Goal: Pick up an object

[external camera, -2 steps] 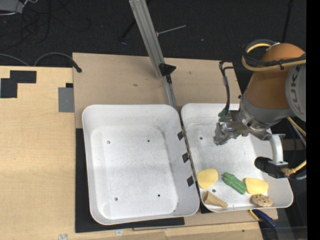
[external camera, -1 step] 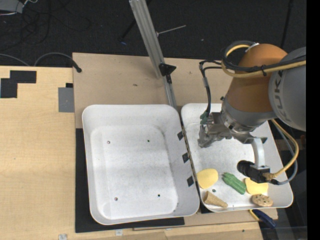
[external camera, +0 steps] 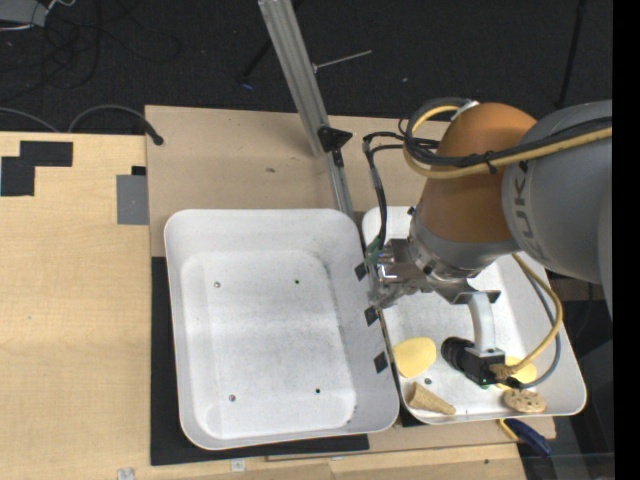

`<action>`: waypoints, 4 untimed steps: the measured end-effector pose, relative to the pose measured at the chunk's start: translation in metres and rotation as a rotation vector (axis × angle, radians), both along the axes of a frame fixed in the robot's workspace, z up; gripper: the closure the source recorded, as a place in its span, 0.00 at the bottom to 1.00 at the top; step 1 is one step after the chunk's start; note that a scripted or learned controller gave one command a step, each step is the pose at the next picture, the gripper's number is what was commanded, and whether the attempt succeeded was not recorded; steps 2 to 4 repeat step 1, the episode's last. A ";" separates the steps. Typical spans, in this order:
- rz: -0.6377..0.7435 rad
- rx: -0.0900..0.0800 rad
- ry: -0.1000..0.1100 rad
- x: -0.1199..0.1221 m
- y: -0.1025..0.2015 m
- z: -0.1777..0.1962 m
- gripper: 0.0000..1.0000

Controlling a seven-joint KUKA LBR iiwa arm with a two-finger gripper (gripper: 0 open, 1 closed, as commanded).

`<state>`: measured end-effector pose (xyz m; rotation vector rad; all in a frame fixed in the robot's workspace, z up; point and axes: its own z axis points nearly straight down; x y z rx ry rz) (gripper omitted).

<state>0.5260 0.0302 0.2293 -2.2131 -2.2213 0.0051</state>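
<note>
Tan wedge [external camera: 430, 400] and brown disc [external camera: 523, 400] sat at the right bin's [external camera: 565, 376] near end, yellow oval [external camera: 414, 353] just behind the wedge, nothing lifted yet. Hand [external camera: 386, 283] was low by that bin's left rim; couldn't tell if it was open, shut or holding anything, so the pick looked still to do. Only writing: "UK" on the arm [external camera: 560, 198].

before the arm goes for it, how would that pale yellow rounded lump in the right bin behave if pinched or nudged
The pale yellow rounded lump looks smooth and domed, so it may slip from a pinch. Its oval outline suggests sliding, not rolling. It sits near the white right bin's wall, likely stopping a push.
</note>
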 end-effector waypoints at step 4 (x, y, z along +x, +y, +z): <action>0.000 0.000 0.000 -0.017 0.053 -0.006 1.00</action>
